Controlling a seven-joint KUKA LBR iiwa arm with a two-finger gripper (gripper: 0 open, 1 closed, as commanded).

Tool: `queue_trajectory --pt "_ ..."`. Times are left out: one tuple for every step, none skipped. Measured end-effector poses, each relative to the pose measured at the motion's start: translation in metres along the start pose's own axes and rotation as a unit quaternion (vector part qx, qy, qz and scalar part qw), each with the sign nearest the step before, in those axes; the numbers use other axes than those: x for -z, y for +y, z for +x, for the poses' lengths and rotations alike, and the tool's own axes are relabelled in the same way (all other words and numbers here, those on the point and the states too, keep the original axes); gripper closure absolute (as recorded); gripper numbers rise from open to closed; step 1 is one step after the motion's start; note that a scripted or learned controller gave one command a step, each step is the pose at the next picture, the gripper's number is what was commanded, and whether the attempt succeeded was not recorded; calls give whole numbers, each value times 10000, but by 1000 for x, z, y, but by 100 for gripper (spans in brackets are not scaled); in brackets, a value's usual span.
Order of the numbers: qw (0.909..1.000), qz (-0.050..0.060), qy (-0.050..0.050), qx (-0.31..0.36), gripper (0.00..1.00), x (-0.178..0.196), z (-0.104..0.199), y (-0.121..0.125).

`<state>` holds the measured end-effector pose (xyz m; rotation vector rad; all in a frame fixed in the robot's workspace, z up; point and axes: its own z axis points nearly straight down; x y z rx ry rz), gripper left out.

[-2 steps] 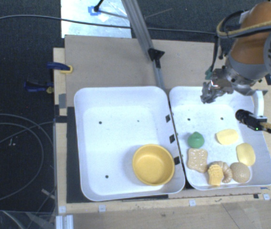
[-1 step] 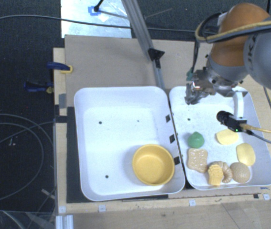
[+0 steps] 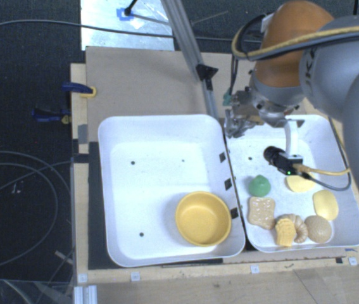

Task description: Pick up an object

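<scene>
We see the end effector (image 3: 237, 126) hanging over the far left corner of the right bin (image 3: 355, 233). Using the green object (image 3: 259, 185) in that bin as our landmark, a tan cracker-like piece (image 3: 261, 211) lies just in front of it, a corn cob (image 3: 285, 231) beyond that toward the front, and two yellow pieces (image 3: 325, 204) to its right. A yellow bowl (image 3: 202, 218) sits in the left bin (image 3: 122, 189), left of the green object.
</scene>
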<state>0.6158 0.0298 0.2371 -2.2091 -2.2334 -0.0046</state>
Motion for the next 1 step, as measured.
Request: queue_trajectory --pt "10000 -1 -1 -2 100 -12 56 13"
